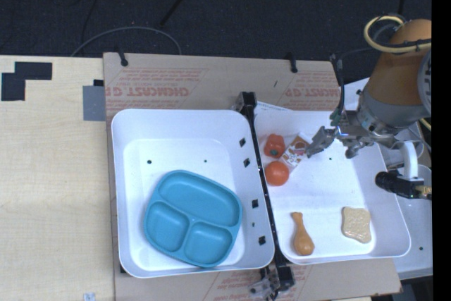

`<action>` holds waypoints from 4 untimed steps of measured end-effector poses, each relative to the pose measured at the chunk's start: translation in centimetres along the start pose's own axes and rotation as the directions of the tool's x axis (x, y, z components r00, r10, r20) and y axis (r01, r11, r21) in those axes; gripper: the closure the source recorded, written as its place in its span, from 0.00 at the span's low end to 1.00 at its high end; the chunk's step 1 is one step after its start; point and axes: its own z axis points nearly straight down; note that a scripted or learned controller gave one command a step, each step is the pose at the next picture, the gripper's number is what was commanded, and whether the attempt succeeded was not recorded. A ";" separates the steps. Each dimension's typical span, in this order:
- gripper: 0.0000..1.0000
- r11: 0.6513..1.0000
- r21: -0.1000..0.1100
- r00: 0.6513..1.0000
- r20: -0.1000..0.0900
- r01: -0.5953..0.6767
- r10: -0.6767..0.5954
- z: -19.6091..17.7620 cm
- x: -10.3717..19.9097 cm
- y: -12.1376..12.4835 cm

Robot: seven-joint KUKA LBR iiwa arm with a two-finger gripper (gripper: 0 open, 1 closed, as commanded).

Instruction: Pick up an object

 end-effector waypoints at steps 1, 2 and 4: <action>0.00 1.000 -0.012 1.000 0.001 0.002 -0.002 -0.8 0.0 0.3; 0.00 1.000 -0.009 1.000 0.001 0.001 -0.001 3.6 0.3 0.6; 0.00 1.000 -0.016 1.000 0.004 -0.001 0.001 11.0 0.4 0.9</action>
